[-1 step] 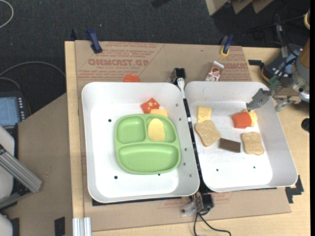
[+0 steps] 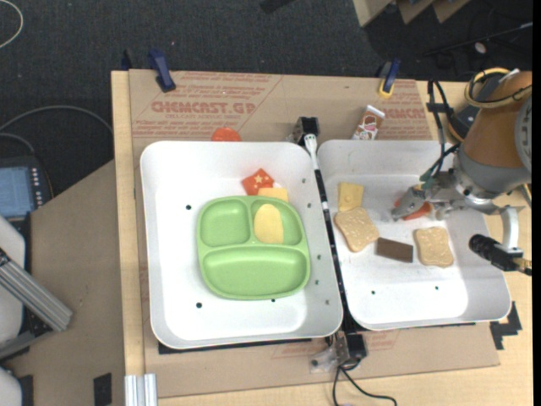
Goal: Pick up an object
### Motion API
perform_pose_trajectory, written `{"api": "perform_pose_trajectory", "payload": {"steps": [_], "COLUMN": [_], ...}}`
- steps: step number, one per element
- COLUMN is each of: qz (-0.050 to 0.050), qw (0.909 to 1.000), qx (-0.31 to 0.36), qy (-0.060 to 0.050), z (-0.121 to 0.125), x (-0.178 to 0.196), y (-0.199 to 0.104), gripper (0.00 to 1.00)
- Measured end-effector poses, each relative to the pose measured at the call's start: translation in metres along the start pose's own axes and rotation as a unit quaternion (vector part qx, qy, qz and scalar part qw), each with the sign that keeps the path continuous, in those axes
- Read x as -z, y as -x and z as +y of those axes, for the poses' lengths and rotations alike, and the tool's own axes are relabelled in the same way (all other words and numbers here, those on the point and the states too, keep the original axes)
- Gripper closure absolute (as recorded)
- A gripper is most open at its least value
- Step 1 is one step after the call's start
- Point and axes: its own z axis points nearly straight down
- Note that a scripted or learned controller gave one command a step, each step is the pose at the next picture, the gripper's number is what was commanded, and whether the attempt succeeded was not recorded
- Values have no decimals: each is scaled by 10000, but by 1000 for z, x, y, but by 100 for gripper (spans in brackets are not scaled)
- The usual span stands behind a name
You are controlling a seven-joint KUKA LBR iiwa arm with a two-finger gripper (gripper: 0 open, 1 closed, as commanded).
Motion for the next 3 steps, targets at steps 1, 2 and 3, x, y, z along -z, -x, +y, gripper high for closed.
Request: {"api": "perform_pose_trajectory", "payload": {"steps": [1, 2, 3], "qz": [-20, -4, -14], "qw": [10000, 10000, 10000], "qx": [23, -4, -2], "qy": [75, 27, 56], "z": [55, 14, 16], "x": [-6, -6, 4], "y": [-22, -27, -26], "gripper": [0, 0, 100]}}
